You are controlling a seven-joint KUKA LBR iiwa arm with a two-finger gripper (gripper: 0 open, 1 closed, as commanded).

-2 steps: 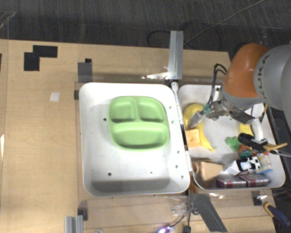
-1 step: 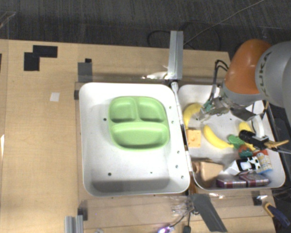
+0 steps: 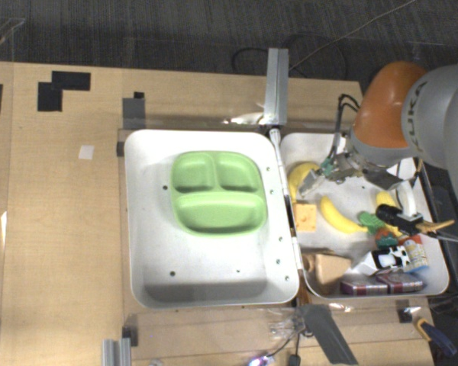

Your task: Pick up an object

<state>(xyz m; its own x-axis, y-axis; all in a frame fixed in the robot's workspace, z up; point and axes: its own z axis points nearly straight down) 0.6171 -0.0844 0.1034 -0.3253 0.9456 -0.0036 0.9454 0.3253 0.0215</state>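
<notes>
End effector, state can't tell, over yellow banana w/ 2nd banana & cheese block just beside.

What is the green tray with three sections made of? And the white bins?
The green three-section tray looks like moulded plastic, matte: even colour, rounded edges, soft sheen. The two shallow white bins also look like plastic, smooth and slightly glossy, with rounded corners and light glare on the walls. The picture leaves both a guess.
</notes>
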